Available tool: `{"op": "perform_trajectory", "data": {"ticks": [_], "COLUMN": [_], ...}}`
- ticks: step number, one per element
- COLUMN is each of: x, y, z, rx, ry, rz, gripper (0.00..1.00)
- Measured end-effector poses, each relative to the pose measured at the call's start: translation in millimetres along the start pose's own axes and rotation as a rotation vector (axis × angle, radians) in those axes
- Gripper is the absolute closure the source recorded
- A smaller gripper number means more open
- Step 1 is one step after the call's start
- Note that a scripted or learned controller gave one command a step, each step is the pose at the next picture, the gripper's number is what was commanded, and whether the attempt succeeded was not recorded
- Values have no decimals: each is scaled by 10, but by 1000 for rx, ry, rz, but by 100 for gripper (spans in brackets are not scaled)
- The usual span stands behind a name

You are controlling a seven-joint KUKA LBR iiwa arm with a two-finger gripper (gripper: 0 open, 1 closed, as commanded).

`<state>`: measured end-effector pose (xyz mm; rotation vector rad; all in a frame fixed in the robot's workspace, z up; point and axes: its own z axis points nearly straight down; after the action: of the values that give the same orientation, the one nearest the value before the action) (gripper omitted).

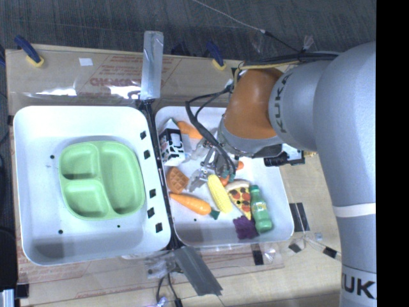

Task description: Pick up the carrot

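Carrot (190, 203) lying flat near right bin's (278, 183) left wall, just beside corn (219, 192). Gripper (203, 169) above, a little toward back wall (fingers seemingly apart, nothing between). Best straddled mid-length, across its narrow width, clear of the corn.

Arm (348, 146): grey, reaching in from the right, bent down and leftward | Wrist band (252, 107): orange, just above the wrist | Gripper (206, 166): pointing down and left, metal fingers seen slightly apart, gripping nothing visible
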<state>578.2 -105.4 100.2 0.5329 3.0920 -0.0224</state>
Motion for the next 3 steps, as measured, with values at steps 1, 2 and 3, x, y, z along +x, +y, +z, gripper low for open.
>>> {"op": "perform_trajectory", "data": {"ticks": [1,2,3], "x": [441,821,860], "y": [-126,-217,-241], "z": [92,-12,-17], "rx": [-12,-25,-26], "ry": [12,-28,-29], "rz": [272,518,554], "gripper": [0,0,0]}}
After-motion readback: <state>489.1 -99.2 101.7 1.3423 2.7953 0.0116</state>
